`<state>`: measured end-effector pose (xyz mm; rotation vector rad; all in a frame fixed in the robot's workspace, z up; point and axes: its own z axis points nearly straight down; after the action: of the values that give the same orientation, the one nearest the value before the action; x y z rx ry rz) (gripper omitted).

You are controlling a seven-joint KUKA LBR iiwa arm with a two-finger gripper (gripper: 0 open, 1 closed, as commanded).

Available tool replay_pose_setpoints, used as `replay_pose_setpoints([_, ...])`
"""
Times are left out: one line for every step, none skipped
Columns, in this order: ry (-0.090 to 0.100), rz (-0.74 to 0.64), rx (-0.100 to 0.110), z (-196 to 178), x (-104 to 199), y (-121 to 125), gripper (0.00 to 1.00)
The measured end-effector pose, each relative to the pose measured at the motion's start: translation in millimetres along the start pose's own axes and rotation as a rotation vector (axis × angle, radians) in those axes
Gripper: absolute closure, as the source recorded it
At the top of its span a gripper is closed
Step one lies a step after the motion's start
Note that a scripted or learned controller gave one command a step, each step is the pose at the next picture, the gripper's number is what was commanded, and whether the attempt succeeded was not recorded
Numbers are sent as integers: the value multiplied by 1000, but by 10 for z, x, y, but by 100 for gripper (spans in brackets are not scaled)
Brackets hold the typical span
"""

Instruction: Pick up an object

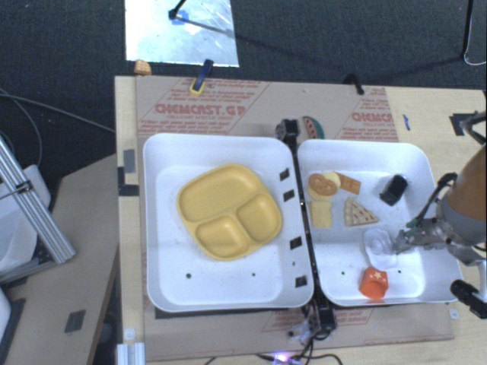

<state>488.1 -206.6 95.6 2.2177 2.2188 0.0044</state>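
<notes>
Orange object (374, 282) in right bin (415, 158); gripper (401, 242) nearby, finger state unclear. Cardboard-covered bench (228, 109), dark carpet (61, 44).

The floor (61, 44) is dark blue-grey carpet. A shiny silver sheet (181, 21) lies on it near the top, catching the light. The wooden bench (251, 101) has brown cardboard (221, 109) with red letters. At left stands maybe a metal frame (30, 211).
</notes>
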Motion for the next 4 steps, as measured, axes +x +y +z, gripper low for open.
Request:
replay_pose_setpoints([-2, -5, -2, 91, 549, 8, 100])
replay_pose_setpoints([0, -8, -5, -801, 849, 104, 100])
replay_pose_setpoints([1, -9, -7, -1838, 1248, 14, 100])
replay_pose_setpoints([2, -11, -7, -2779, 1794, 13, 100])
